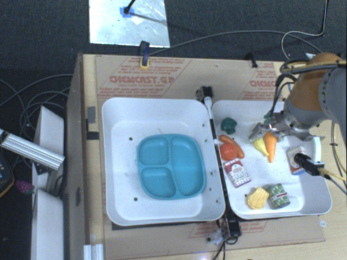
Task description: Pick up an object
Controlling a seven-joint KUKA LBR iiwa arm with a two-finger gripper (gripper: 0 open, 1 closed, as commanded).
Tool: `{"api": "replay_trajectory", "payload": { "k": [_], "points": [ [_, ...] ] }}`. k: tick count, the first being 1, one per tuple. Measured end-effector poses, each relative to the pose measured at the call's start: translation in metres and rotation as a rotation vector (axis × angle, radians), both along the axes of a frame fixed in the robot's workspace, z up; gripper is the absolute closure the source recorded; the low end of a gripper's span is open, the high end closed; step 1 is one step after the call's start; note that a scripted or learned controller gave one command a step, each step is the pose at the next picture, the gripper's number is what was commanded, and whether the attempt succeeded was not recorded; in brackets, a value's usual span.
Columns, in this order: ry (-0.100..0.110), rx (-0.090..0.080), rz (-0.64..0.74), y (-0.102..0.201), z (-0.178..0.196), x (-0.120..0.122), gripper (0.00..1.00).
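Bench, two white bins; right bin [317, 202] cluttered. Gripper [265, 130] just above carrot [270, 147], carrot's long axis running toward the near rim. Cannot tell finger state.

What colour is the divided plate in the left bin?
The divided plate is light blue; the camera view shows it clearly from above.

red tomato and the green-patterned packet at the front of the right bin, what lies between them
In the camera view, a red-and-white packet lies between the red tomato and the green-patterned packet, with a yellow corn-like piece beside the latter.
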State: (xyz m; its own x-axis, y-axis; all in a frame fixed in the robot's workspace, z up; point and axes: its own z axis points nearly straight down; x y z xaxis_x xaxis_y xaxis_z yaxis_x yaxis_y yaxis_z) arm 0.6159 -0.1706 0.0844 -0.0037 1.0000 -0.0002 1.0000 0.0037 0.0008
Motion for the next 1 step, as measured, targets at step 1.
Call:
{"api": "replay_trajectory", "payload": {
  "k": [1],
  "points": [
    [-0.003,-0.001,0.002,-0.0002,0.0111,0.0010,1.00]
  ]
}}
